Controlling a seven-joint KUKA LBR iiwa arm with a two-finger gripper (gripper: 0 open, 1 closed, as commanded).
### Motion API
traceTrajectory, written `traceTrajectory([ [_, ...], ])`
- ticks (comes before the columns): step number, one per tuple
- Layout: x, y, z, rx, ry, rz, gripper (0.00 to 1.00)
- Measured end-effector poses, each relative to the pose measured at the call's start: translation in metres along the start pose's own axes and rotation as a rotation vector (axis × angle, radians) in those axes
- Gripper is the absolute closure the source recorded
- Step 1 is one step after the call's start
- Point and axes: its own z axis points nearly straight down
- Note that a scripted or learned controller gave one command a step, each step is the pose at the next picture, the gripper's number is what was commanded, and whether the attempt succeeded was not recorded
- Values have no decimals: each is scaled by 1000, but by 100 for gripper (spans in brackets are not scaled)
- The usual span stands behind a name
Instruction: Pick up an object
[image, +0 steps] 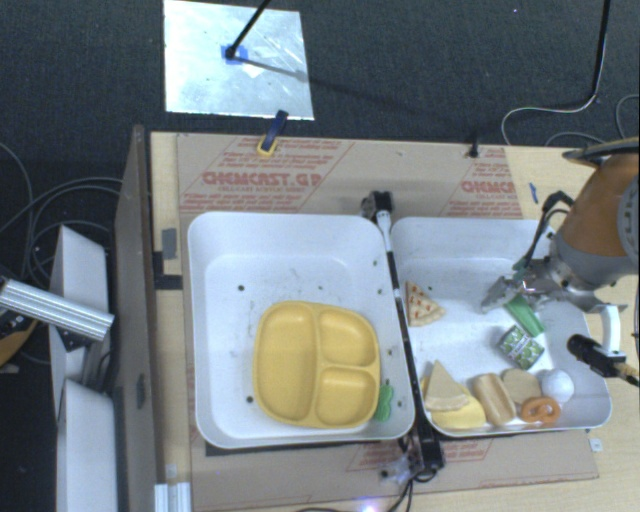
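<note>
Camera view shows you the gripper (503, 294) low in the right bin (470, 240), fingers spread and gripping nothing, poised just beside the green carton (521, 338), probably the pick target since it lies nearest.
</note>
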Motion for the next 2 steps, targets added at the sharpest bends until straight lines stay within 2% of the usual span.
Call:
traceTrajectory([
  [1, 0, 5, -15, -12, -3, -4, 100],
  [2, 83, -3, -22, -6, 2, -11, 100],
])
